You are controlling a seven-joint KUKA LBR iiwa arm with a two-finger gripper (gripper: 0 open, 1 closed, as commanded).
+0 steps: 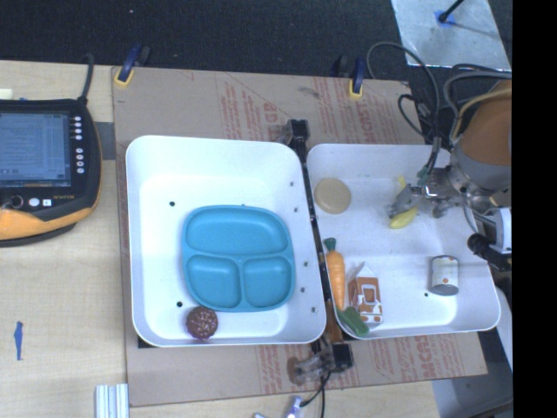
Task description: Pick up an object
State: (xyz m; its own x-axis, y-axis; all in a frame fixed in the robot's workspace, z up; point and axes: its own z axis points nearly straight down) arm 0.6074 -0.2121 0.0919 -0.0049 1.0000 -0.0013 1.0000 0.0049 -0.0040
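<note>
Your pincer (407,205) hangs low in the right bin (383,168), directly over the yellow banana-like toy (401,219); whether it is apart or together, you cannot tell. The toy looks light, stiff and slick: take it across its middle.

gripper (406,204) over yellow piece (402,219) (right bin (409,320)), blue tray (237,256) left.

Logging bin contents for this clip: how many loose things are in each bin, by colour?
Blue: 1, tray
Dark red: 1, ball
Tan: 1, disc
Yellow: 1, banana
Orange: 2, carrot, carton
Green: 1, pepper
Silver: 1, can
Total: 8
</note>
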